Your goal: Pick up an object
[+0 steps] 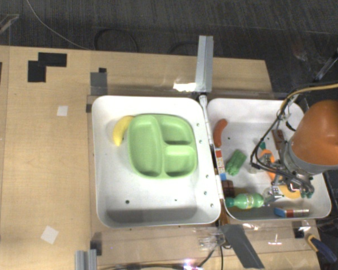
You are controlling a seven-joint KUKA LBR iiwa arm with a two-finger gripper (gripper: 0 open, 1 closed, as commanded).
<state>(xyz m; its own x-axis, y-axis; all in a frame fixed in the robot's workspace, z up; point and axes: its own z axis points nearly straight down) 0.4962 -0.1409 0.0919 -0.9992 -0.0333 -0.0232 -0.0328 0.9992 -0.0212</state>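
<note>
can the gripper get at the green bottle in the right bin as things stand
Probably yes. The green bottle lies uncovered along the right bin's near edge, just left of the gripper, though the bin wall beside it leaves little room.

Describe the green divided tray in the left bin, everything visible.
The green divided tray is pale green, looks like matte moulded plastic, with rounded corners. It has three compartments: one long one on its left side and two smaller ones on its right. It lies flat, open side up, in the upper middle of the left bin, turned slightly off the bin's edges. Nothing lies in its compartments. A yellow banana sits against its upper left edge, seemingly touching. The gripper is over the right bin, far from the tray.
</note>
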